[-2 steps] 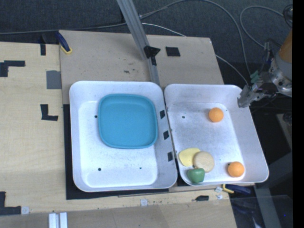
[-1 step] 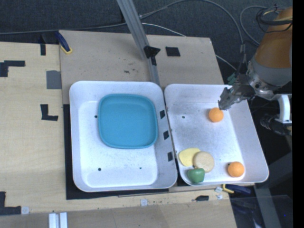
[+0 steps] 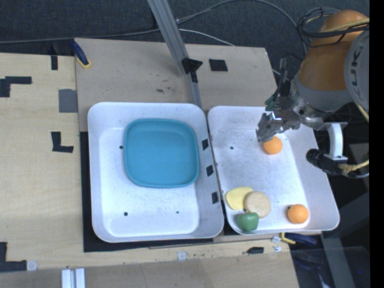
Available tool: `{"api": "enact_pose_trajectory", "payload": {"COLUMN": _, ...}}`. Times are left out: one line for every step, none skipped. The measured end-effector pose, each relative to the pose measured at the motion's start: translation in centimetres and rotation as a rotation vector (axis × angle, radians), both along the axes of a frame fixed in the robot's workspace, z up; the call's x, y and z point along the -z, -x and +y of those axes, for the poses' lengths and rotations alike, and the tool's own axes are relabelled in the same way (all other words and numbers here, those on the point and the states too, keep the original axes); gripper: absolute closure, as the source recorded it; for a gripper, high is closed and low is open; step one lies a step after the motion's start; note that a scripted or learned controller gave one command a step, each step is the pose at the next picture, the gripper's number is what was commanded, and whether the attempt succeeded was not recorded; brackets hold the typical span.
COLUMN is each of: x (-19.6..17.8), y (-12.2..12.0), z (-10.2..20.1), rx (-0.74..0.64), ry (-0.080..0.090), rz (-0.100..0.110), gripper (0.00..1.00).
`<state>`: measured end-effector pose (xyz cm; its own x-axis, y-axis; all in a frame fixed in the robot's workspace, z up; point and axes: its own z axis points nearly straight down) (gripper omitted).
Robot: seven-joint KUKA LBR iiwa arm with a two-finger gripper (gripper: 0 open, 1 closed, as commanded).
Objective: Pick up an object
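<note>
Single fixed camera above bench (image 3: 36, 161), slanted downward, both white bins (image 3: 99, 161) framed

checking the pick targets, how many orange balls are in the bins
2, both in the right bin: one orange ball just under the claw, the other near the front right corner.

We are seeing the arm (image 3: 336, 59) running off the right edge, so its base is cut away. The end effector (image 3: 270, 129) is covering the far edge of the upper orange ball (image 3: 273, 146), and we cannot tell how its fingers are standing. The tan round piece (image 3: 257, 203) is overlapping the yellow piece (image 3: 237, 197) and the green one (image 3: 247, 222), hiding parts of both. The desk (image 3: 36, 179) is running past the left and near edges.
</note>
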<state>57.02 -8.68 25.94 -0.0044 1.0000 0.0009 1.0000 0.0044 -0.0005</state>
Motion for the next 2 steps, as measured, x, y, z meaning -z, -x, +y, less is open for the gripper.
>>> {"api": "enact_pose_trajectory", "payload": {"x": 1.5, "y": -0.9, "z": 4.8, "rx": 0.0, "ry": 0.0, "rz": 0.001, "gripper": 1.0}}
{"api": "enact_pose_trajectory", "payload": {"x": 2.3, "y": -0.6, "z": 9.4, "rx": 0.0, "ry": 0.0, "rz": 0.001, "gripper": 1.0}}
